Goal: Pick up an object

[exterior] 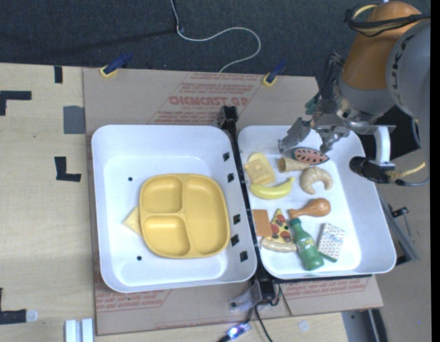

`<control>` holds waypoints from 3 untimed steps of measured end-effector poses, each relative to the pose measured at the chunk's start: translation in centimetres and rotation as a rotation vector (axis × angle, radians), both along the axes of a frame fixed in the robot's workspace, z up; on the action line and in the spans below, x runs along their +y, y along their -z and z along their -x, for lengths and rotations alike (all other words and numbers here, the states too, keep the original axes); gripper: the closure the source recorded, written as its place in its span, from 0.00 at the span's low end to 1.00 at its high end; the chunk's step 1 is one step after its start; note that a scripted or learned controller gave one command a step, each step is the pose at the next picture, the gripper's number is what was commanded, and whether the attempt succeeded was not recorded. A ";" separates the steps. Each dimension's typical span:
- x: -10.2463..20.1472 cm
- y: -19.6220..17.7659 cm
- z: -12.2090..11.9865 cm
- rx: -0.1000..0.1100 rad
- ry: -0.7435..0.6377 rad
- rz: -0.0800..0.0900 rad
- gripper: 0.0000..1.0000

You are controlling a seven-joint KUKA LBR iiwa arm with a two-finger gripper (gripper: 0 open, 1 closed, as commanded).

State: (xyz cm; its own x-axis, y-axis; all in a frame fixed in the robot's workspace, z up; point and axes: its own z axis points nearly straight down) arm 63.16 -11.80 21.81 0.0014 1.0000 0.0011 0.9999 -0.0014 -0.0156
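Left bin (110, 191): holds one yellow tray (184, 214) with three compartments, lying flat near the bin's middle; a pale yellow wedge (130, 220) pokes out from under the tray's left edge.

Right bin (373, 251): holds toy food, well spread.
- Cheese (260, 168), far left of the bin.
- Banana (271, 188), just near of the cheese, touching it.
- Cone (291, 164), right of the cheese.
- Pink oval piece (307, 155) with dark marks, at the far end, just beside the cone; what it is meant to be is hard to tell.
- Croissant (316, 179), near of the pink piece.
- Drumstick (312, 209), mid-bin.
- Orange block (260, 224) and pizza slice (278, 234), near left, touching.
- Green bottle (305, 244), lying tilted beside the pizza.
- White packet (330, 240), right of the bottle.

Gripper (312, 140): over the far end of the right bin, fingers spread apart, released, gripping nothing. The left finger (295, 135) slants down toward the cone; the pink piece lies just below the fingertips, between them, and contact cannot be made out.

Arm (380, 48): enters from the right, orange band up.
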 end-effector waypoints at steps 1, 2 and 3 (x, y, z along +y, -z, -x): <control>0.0 -0.8 -0.3 -0.014 -0.003 0.002 0.00; 0.2 5.5 -0.7 -0.009 -0.003 0.002 0.00; 0.1 9.9 -0.8 -0.010 -0.003 0.002 0.00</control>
